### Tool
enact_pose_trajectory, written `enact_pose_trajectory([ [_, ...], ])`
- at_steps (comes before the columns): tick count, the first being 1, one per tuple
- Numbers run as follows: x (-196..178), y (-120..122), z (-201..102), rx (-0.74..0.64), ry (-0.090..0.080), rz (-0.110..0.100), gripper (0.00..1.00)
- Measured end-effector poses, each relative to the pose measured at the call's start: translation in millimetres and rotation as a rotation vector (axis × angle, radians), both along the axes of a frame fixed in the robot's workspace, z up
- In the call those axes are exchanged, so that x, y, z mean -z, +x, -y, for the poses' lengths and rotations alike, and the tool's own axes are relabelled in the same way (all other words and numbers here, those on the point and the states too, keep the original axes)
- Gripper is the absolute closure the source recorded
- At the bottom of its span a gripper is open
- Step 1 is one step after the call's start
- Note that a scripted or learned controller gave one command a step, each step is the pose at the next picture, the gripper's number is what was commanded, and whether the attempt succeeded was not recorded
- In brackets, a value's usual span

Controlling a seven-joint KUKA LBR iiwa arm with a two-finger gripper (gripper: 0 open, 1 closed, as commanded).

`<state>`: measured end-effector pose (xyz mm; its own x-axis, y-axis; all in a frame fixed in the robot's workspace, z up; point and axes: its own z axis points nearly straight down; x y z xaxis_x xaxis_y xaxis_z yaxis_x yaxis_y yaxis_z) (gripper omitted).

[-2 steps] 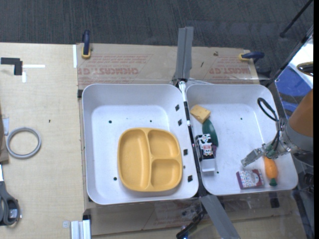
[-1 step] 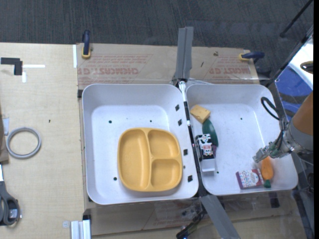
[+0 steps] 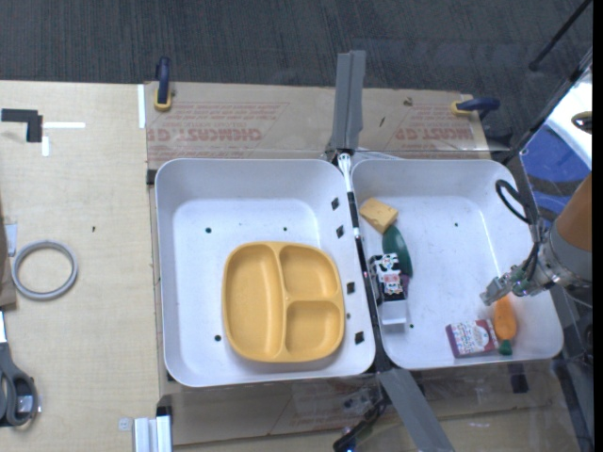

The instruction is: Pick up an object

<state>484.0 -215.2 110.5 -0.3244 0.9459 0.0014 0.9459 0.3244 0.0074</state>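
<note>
Hovering low in the right bin (image 3: 443, 182), the gripper (image 3: 506, 288) is sitting just above the carrot (image 3: 506, 321); finger state impossible to tell.

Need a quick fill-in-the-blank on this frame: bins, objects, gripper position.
1. The yellow divided plate lies in the ____ bin.
2. The gripper is just above the orange ____ in the right bin.
3. The yellow sponge touches the dark ____ bottle.
4. A grey tape roll lies on the bench, ____ of both bins.

Missing: left; carrot; green; left
</note>
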Motion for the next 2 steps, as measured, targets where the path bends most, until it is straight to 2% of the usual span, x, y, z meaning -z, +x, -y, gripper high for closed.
enact_pose_trajectory([
  [1, 7, 36, -66, 0.542, -0.003, -0.011, 1.00],
  [2, 20, 45, -94, 1.081, -0.003, -0.013, 1.00],
])
